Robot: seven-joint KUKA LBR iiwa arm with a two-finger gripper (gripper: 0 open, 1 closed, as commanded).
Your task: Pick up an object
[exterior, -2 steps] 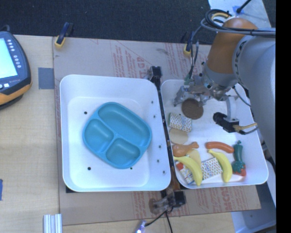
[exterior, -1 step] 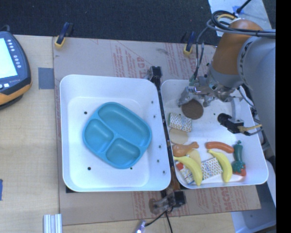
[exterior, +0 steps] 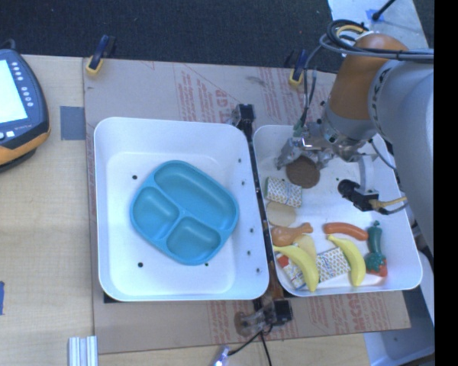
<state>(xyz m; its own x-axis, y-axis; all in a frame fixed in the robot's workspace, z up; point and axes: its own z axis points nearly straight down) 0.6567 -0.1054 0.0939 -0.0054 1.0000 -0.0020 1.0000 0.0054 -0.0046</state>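
Observation:
My gripper (exterior: 306, 152) hangs over the far left part of the right bin (exterior: 409, 239). A brown round piece (exterior: 303, 174) sits right at its near side, touching or just under it. Closer to the front lie a patterned box (exterior: 284, 192), a pale tan piece (exterior: 281, 214), an orange drumstick (exterior: 291, 234), an orange sausage (exterior: 345, 229), two yellow bananas (exterior: 304, 266) (exterior: 352, 258), a second patterned box (exterior: 333, 264) and a green and red vegetable (exterior: 375, 247).
The left bin (exterior: 111, 204) holds a blue divided plate (exterior: 184, 212). A handheld screen unit (exterior: 8, 109) lies on the bench at far left. Clamps (exterior: 98, 56) (exterior: 295, 69) sit at the back edge.

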